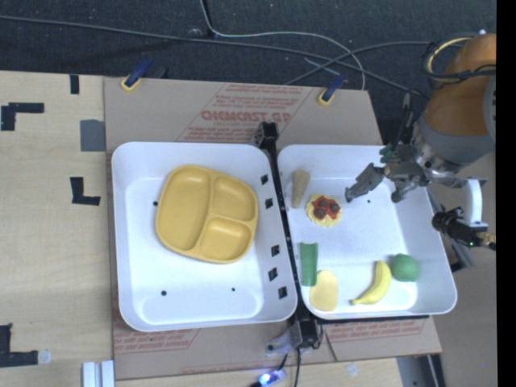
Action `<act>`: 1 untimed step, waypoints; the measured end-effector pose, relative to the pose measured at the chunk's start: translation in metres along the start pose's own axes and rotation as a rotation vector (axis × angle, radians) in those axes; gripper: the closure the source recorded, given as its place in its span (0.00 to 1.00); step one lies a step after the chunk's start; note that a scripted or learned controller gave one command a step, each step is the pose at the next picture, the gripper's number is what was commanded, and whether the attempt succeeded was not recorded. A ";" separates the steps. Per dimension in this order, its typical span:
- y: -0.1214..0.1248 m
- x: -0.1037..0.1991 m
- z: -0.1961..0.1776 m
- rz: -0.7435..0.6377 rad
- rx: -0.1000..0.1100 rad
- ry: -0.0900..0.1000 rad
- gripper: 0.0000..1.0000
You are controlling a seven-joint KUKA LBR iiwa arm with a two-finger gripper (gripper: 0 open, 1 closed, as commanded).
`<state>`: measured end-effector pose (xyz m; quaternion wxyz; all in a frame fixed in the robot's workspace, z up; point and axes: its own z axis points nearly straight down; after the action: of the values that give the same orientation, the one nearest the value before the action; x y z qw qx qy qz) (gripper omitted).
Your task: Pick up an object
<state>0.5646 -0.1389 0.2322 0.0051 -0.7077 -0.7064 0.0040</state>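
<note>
My gripper (377, 189) hangs over the right bin (419, 216), toward its upper right part, with its two fingers spread open and nothing between them. Left of it lies a small yellow tart with red berries (324, 210). A tan cone-shaped piece (300, 185) rests near the bin's upper left. Along the bin's front lie a green stick (308, 263), a pale yellow pear-like piece (324, 290), a banana (373, 284) and a green round fruit (404, 267).
The left bin (137, 240) holds a yellow divided plate (206, 214). Black clips run along the divider between the bins (276, 216). Cables cross the dark floor behind the bench. The arm's orange band (476, 55) sits at the right edge.
</note>
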 end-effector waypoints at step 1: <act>0.002 0.000 -0.006 -0.003 -0.011 -0.002 0.00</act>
<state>0.5670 -0.1386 0.2381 0.0006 -0.7068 -0.7074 0.0006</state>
